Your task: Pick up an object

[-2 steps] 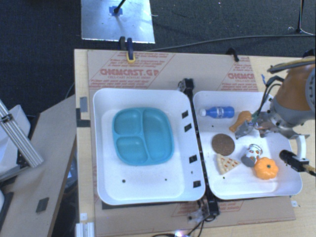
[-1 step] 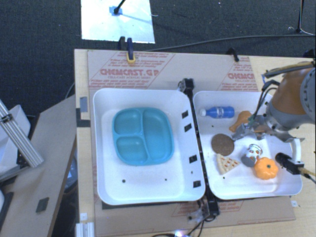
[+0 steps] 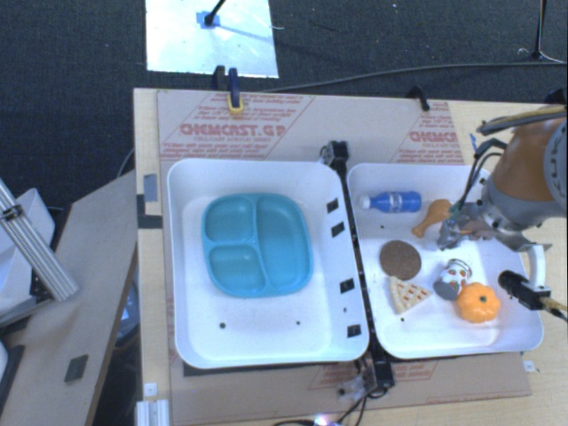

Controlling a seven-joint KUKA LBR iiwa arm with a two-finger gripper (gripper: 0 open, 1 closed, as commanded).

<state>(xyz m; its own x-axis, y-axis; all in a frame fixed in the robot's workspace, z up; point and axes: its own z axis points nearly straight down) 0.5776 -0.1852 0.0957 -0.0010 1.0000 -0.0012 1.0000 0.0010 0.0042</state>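
The right bin (image 3: 515, 327) holds several small objects: a blue bottle (image 3: 391, 202) lying at the back, a tan drumstick (image 3: 431, 216), a brown round cookie (image 3: 401, 259), a pizza slice (image 3: 408, 295), a small white and red toy (image 3: 453, 278) and an orange pumpkin (image 3: 479, 303). My gripper (image 3: 451, 232) is low in this bin, just right of the drumstick and right behind the white and red toy. The gripper's body hides what lies directly under it.
The left bin (image 3: 266, 335) holds a blue divided plate (image 3: 257, 242). A black divider with clips (image 3: 348, 238) runs between the bins. The grey arm with its orange band (image 3: 524, 162) crosses the right bin's far right corner. A black part (image 3: 524, 289) sticks out near the pumpkin.
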